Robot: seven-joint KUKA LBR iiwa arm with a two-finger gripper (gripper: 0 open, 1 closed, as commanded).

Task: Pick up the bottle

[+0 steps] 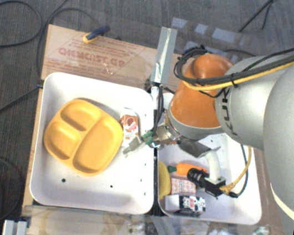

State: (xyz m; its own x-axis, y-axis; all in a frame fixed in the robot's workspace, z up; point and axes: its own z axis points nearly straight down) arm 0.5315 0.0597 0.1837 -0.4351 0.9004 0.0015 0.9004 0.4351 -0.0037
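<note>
Gripper [141,141] is low over the right edge of the left bin [54,193], just inside the wall it shares with the right bin [248,213]. The arm [275,92] comes in from the right, and its orange band [199,95] sits above the divider. The wrist hides most of the gripper from this angle, so I can't tell how far open it is or whether it has hold of anything.

Bottle [129,124] is small and white with a red-brown label. It lies in the left bin, between the yellow divided tray [83,135] and the gripper. Its lower end is just beside the gripper tip, but whether they touch is unclear. It looks to rest on the bin floor against the tray's right rim.

The tray takes up the left and middle of the left bin.

Right bin, front-left corner: a yellow item [162,181] along the left wall, an orange item [186,168] partly under the arm, a small box with a red-and-white label [182,187], and a black-and-white pack [191,205] in front of it. These four are crowded together and touching.

Both bins sit on a tabletop with a brown cardboard sheet [101,58] behind the left bin.
</note>
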